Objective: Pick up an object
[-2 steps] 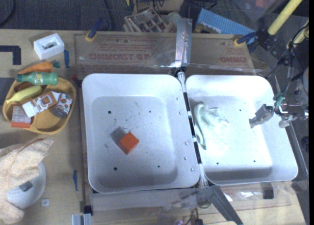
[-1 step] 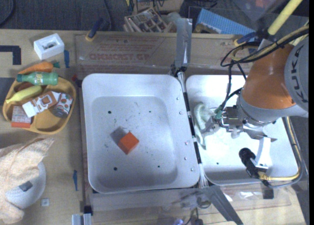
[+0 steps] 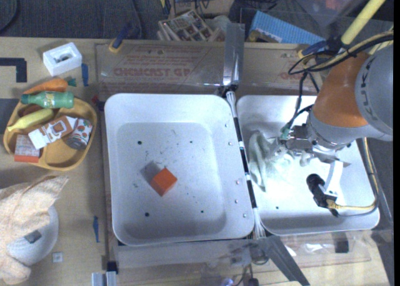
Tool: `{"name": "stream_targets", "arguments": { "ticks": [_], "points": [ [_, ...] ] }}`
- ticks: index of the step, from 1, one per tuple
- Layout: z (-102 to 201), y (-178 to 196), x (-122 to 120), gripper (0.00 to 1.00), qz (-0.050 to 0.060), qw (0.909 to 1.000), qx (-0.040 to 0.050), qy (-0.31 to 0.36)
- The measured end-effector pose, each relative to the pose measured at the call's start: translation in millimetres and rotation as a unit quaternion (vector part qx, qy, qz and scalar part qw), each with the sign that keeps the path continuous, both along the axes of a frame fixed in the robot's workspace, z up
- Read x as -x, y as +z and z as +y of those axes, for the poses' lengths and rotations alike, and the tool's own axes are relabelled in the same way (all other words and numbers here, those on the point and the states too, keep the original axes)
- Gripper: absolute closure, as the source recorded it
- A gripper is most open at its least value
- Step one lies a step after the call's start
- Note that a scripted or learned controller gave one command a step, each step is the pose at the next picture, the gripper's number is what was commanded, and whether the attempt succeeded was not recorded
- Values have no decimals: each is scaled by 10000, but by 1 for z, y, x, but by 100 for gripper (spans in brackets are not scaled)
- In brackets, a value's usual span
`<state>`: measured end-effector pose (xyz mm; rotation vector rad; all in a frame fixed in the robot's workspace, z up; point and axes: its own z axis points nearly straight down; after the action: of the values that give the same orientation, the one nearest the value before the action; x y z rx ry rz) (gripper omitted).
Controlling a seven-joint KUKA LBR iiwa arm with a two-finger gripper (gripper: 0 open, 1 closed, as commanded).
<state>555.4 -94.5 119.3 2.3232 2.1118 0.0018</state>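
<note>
An orange cube (image 3: 165,181) lies in the left bin (image 3: 125,122), with a small grey block (image 3: 150,170) touching its upper left side. In the right bin (image 3: 356,216) a pale greenish, crumpled soft thing (image 3: 259,153) lies along the left wall. My gripper (image 3: 289,148) hangs low over the right bin, just right of that soft thing and close to it. The grey wrist with the orange band (image 3: 337,100) comes in above it from the right.
A wooden bowl (image 3: 59,157) with toy food stands left of the bins. A beige cloth (image 3: 28,210) lies below it. A white box (image 3: 62,57) sits at the far left back. The metal divider (image 3: 240,153) runs between the bins.
</note>
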Motion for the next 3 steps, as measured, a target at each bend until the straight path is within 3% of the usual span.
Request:
{"name": "stream_targets", "arguments": {
  "ticks": [1, 2, 3],
  "points": [
    [-8, -24, -52, 0, -74, 9999, 1, 133],
    [-27, -24, -57, 0, -103, 9969, 10, 775],
    [-27, -24, -56, 0, -103, 9969, 11, 775]
  ]
}}
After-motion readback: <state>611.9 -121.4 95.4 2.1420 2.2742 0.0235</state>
